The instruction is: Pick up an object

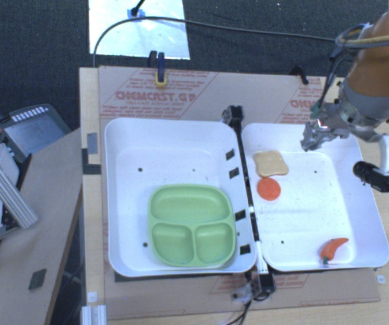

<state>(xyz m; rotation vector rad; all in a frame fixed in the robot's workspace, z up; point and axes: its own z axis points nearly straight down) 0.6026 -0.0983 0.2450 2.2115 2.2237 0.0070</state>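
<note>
Pale wooden bench (pixel 89 93) across the middle of the frame, laid with a brown sheet (pixel 180 93) printed in red lettering and pinned at its upper edge by a yellow clamp (pixel 160 80). Dark floor (pixel 32 39) beyond, along the top and left. Shiny metal plate (pixel 140 19) lying on that floor at upper centre, with a black cable (pixel 248 29) running from it towards the right. At far left, a second tan surface bearing a grey device (pixel 32 131) and a length of aluminium rail (pixel 5 188).

Left bin (pixel 123 181), white and shallow, holding a green divided tray (pixel 193 224) in its lower half, near the bottom rim. Black strip (pixel 241 181) running down between the two bins.

Right bin (pixel 329 202), white, holding three loose things: tan bread slice (pixel 270 162) at its upper left, orange-red disc (pixel 269 189) just below the slice and near it, small orange-red carrot-like piece (pixel 333 248) well apart at the lower right, close to the bottom rim.

Grey arm with orange band (pixel 377 53) entering at upper right. Gripper (pixel 314 137) pointing down over the upper part of the right bin, to the right of the bread slice and apart from it. Nothing seen in its grasp; whether spread or closed, not to be made out.
</note>
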